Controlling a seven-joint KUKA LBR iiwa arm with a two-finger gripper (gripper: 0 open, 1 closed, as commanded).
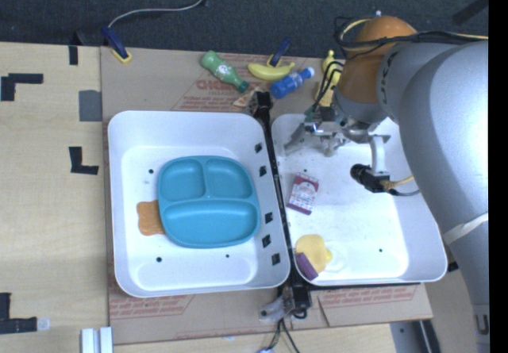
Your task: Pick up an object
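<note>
the left shallow white bin [127, 185] holds a light blue plastic divided plate [209, 201] with three compartments, lying flat near its middle. a flat orange piece [148, 217] pokes out from under the plate's left edge; what it is cannot be told.

behind the bins, on the brown cardboard sheet [159, 82] printed with faint red lettering too blurred to read, lie a green plastic bottle [223, 70], a yellow banana [271, 70] and a blue plastic bottle [291, 82], close together near the rim where the bins meet.

the right shallow white bin [413, 240] holds a small flat pink-and-white packet [302, 193] with print too small to read, lying near its left wall. nearer the front, a soft yellow object with a purple part [311, 254] rests just beside the front left corner.

the gripper [319, 137] hangs over the back of the right bin, below the orange band [373, 58] of the grey arm [444, 121]. whether its jaws are apart or together cannot be told, and nothing can be made out between them. the packet lies near it, apart from it.
</note>
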